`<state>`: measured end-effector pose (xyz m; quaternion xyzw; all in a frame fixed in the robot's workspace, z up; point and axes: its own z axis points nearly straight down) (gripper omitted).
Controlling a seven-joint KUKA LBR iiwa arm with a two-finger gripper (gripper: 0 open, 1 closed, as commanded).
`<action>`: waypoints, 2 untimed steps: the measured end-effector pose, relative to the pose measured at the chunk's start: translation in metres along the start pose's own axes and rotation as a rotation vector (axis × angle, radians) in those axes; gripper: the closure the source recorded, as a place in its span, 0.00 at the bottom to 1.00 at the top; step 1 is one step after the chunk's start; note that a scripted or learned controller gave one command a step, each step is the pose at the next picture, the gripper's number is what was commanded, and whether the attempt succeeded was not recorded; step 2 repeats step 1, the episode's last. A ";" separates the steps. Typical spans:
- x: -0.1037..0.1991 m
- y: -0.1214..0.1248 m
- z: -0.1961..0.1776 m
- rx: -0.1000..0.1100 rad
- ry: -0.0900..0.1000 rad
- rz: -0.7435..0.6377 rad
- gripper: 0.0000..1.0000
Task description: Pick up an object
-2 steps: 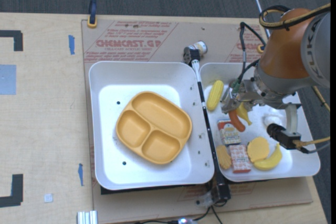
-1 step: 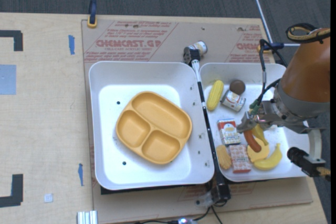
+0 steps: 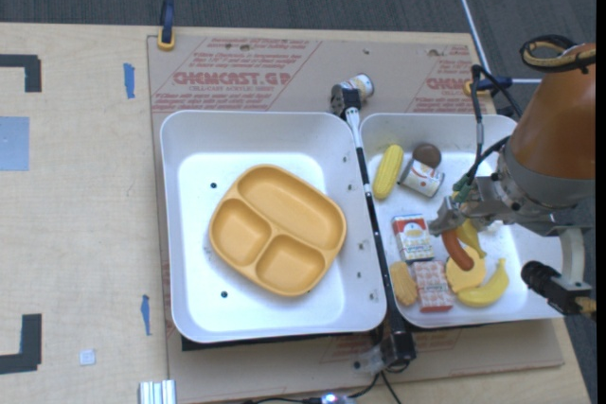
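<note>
One target is favoured: the hot dog (image 3: 457, 249) in the right bin (image 3: 445, 123), directly below the pincer (image 3: 456, 211), long axis running up-left to down-right. Pincer state cannot be told.

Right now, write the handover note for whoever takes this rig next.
Gripper: low in the right bin, over the hot dog toy; grip state unreadable.
Right bin also holds a corn cob, small can, banana, snack packets.
Left bin: yellow divided plate.
Done: no lift visible.
Left: grasp one object and raise it.
</note>
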<state>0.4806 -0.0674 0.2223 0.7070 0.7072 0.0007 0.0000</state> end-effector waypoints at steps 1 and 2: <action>0.000 0.001 -0.010 -0.004 -0.001 -0.001 1.00; 0.000 0.001 -0.010 -0.004 -0.001 -0.001 1.00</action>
